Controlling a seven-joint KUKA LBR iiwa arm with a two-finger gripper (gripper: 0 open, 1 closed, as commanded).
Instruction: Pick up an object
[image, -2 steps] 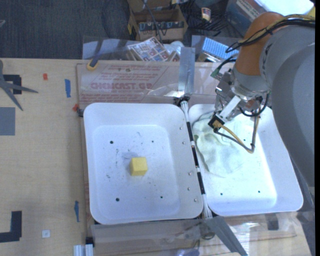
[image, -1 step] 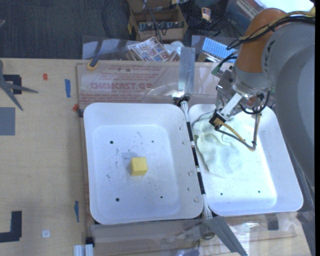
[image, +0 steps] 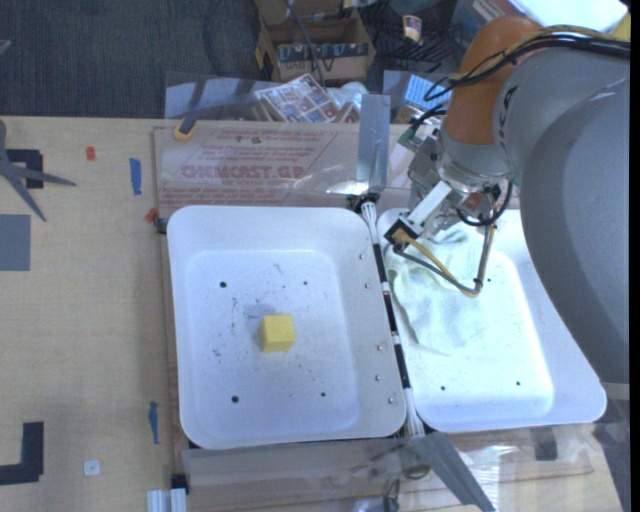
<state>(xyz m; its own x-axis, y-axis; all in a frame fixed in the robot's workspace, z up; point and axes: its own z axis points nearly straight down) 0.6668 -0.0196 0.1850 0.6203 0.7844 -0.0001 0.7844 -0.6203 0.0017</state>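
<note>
Pincer (image: 465, 208) hangs over the far corner of the right bin (image: 570, 398), close to the divide between the two bins; whether it is released or clenched I cannot tell, as the wrist hides it from above; nothing can be seen in its hold. The yellow block (image: 278, 333) lies alone near the middle of the left bin (image: 192, 405), flat on the floor and well apart from every wall, so it looks open to a grasp from above. Something pale and crumpled (image: 432, 295), perhaps a sheet, lies below the pincer in the right bin. Judging by this, the pick is not yet made; the arm (image: 480, 85) would need to cross the divide to reach the block.
</note>
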